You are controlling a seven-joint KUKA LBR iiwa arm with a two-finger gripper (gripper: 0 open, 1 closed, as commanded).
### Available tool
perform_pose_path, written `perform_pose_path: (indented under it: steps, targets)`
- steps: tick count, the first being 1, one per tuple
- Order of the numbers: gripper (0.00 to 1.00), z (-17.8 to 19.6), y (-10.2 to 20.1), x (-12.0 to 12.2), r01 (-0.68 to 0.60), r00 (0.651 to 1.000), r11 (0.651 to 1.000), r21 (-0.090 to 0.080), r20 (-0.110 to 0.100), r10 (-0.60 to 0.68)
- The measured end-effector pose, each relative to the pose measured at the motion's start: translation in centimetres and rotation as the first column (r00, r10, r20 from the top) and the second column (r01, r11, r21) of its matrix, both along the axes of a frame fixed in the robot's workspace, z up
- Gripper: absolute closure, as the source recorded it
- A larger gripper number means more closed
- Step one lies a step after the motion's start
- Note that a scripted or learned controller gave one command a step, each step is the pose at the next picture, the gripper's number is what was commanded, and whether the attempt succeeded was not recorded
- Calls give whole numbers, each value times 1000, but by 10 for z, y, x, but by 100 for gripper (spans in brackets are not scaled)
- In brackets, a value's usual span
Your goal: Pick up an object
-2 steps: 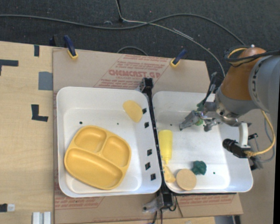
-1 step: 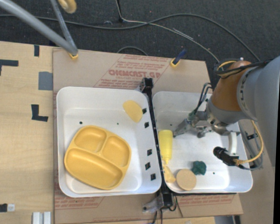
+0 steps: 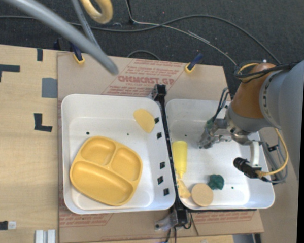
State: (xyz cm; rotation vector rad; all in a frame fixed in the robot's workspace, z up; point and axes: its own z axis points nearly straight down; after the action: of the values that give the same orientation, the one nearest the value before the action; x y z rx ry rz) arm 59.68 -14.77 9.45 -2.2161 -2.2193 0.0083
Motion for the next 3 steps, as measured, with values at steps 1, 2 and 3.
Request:
perform_pose_path:
  steps: [1, 2, 3]
  targets:
    - [100, 48, 8, 8, -1, 1000, 1000, 1, 6, 1]
    - [100, 90, 15, 10, -1, 1000, 1000, 1, 7, 1]
    - [100, 131, 19, 8, -1, 1000, 1000, 1, 7, 1]
